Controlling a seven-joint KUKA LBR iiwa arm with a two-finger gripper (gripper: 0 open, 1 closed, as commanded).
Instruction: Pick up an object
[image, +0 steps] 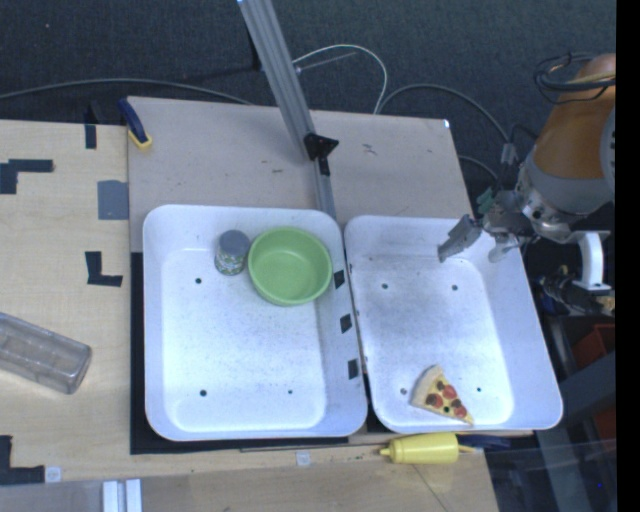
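Fingers of the gripper (478, 238) look spread, holding nothing. Pizza slice (441, 393) lies flat at six o'clock; they could slide off it and grab air.

Even overhead light, soft shadows, slightly blurred, grainy.

A pale wooden table (60, 300) is seen on the left, marked with dark tape pieces (98, 268). A tan board (400, 160) is laid beneath the two white bins (160, 400). Dark blue-grey carpeted floor (120, 45) is shown along the top, crossed by thin cables (345, 50). A grey metal pole (285, 85) is slanted across the board from the top. A clear plastic cylinder (40, 352) is laid on the table at the left. Even, diffuse lighting is observed.
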